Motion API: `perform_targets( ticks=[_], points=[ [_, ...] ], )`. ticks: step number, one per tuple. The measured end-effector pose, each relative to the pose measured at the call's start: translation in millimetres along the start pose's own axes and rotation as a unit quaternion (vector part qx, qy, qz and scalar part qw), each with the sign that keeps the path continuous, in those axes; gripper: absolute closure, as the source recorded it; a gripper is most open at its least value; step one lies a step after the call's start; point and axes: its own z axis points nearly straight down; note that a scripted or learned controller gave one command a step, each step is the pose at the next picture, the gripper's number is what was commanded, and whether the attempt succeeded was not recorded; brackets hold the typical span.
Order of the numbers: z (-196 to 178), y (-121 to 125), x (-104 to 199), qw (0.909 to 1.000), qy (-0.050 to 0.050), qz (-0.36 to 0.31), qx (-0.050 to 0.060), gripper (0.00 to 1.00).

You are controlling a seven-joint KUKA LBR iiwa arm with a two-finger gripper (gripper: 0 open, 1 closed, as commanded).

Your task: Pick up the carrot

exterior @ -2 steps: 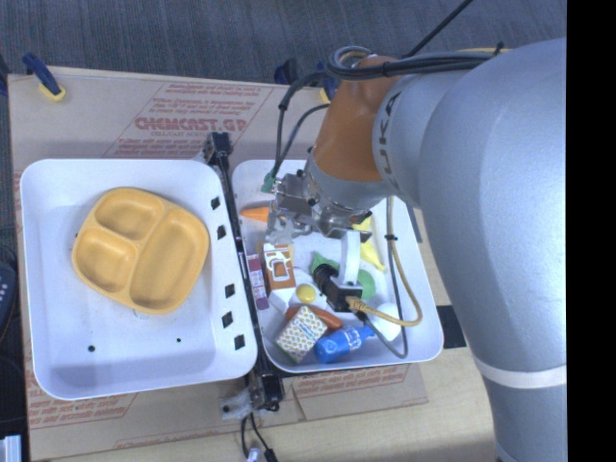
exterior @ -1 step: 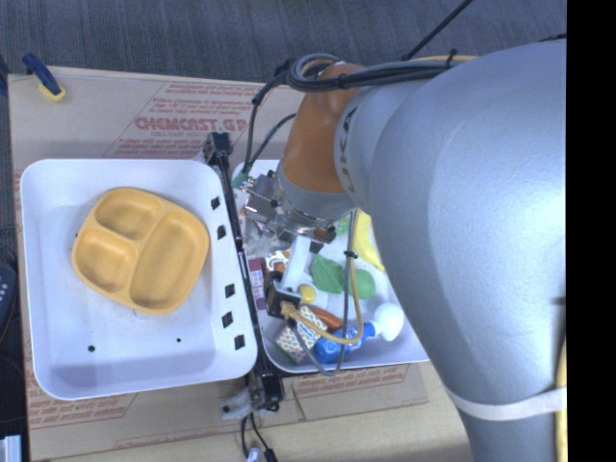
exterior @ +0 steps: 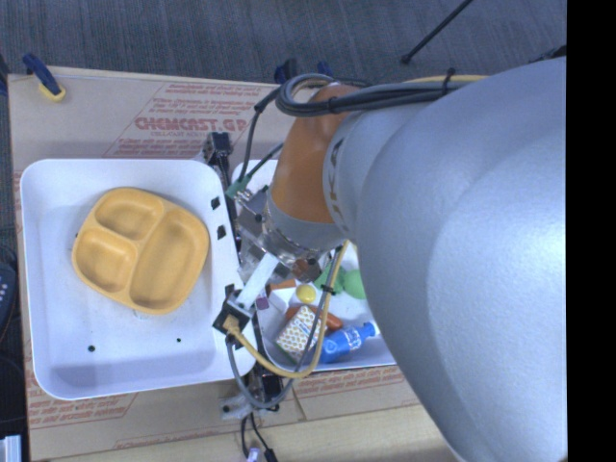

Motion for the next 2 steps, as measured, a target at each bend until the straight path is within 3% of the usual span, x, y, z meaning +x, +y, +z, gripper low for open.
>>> perform_targets(
  ticks=[1, 2],
  points=[
    [-68.3, 13.4, -34.2, 0.9964, 0.001, 0.085, -0.002, 1.0],
    [27.7, -12.6, 11.3, 0.9913, 0.0, 0.131, 0.0, 1.0]
  ],
)
